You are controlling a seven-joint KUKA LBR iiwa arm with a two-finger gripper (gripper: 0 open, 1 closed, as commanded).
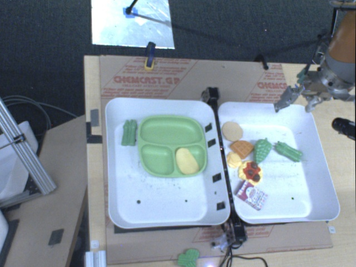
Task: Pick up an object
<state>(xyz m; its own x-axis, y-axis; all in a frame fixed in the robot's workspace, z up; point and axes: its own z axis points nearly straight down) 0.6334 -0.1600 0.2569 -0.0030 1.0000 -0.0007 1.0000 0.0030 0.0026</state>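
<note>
Gripper (295, 100) hung over the right bin's (320, 166) far rim, fingers spread and holding nothing, presumably staged for a descent, while candidate objects clustered below: green toy (287, 151), waffle (242, 148), packet (252, 195).

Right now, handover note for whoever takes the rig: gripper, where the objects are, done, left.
Gripper: open, holding nothing, hovering over the far right corner of the right bin.
Right bin: tan round piece, waffle-like orange piece, two green toy vegetables, a red and yellow piece, a small printed packet.
Left bin: green divided tray with a yellow piece in its near right compartment; green piece beside the tray's left edge.
Done: nothing picked.
Left: descend on one object, close, lift.
</note>
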